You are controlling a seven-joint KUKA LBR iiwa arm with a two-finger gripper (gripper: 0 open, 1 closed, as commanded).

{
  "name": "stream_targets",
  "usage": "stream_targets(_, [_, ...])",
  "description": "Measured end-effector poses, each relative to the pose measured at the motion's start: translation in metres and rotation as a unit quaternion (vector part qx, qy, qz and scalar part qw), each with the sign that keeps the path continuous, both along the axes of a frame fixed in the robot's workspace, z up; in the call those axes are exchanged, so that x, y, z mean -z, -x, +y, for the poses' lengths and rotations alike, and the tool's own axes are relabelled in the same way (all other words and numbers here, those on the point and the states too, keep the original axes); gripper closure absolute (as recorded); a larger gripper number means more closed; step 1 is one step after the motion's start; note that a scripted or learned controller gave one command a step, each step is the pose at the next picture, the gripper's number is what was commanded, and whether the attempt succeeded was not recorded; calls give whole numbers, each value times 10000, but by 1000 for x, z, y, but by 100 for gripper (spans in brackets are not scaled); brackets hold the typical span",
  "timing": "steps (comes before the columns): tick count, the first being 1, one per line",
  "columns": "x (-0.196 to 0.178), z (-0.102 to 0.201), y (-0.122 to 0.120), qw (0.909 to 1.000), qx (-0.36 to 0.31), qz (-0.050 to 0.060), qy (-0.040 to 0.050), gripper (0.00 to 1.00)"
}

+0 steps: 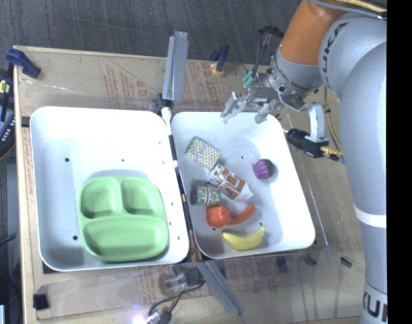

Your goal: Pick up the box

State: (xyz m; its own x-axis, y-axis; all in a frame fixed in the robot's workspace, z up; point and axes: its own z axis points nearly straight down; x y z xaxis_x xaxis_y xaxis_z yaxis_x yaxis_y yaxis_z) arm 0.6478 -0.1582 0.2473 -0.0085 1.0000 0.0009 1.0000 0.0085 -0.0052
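two white bins sit side by side on the surface [91, 79]. the left bin [50, 133] holds one green tray [123, 219] with three compartments, lying toward its near side. the right bin [293, 208] holds seven things: one box [202, 152] with a fine patterned face, lying flat in the far left part of the bin; one brown-and-white carton [227, 180] just beside it toward the near side; one green can [207, 195] on its side, touching the carton; one red tomato [218, 215]; one orange carrot [243, 213] beside the tomato; one yellow banana [244, 238] near the front wall; and one purple item [263, 169] apart from the rest, toward the right. the tool [247, 106] hangs over the far rim of the right bin, well apart from the box, its two fingers spread open and holding nothing.
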Motion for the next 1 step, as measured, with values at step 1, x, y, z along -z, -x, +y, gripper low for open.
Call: stream_targets(1, [133,57,-8,9995,315,-5,8,0])
